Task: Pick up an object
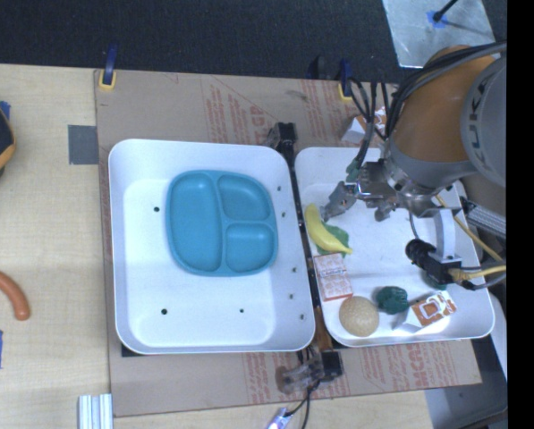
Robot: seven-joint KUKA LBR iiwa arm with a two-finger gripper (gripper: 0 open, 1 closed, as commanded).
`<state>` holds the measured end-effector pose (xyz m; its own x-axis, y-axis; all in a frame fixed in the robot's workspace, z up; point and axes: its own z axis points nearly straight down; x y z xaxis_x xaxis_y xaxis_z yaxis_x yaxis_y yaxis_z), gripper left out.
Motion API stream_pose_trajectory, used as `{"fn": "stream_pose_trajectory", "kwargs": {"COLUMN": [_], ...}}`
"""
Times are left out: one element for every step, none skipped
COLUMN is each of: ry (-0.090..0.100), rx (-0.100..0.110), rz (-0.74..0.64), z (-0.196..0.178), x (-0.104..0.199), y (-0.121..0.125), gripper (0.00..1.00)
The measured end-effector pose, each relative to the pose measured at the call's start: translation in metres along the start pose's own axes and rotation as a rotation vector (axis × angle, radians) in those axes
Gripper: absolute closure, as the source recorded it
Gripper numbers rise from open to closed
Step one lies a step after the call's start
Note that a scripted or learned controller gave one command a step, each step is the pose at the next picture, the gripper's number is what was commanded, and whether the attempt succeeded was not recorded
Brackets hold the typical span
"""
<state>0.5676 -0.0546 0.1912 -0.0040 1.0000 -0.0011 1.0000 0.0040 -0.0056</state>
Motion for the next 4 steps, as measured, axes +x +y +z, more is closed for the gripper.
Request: {"fn": "stream_pose_trajectory", "kwargs": {"ry": [-0.001,-0.001,-0.002,0.001], "rx": [-0.004,-0.003,-0.003,-0.004], "rz": [-0.001,0.001,0.002,0.001], "z": [-0.001,0.099,0.100,0.099], "x": [0.012,-0.045,-0.043,-0.054], "y": [0.005,0.037,-0.092,-0.015], "gripper": [0.00,0.00,0.00,0.00]}}
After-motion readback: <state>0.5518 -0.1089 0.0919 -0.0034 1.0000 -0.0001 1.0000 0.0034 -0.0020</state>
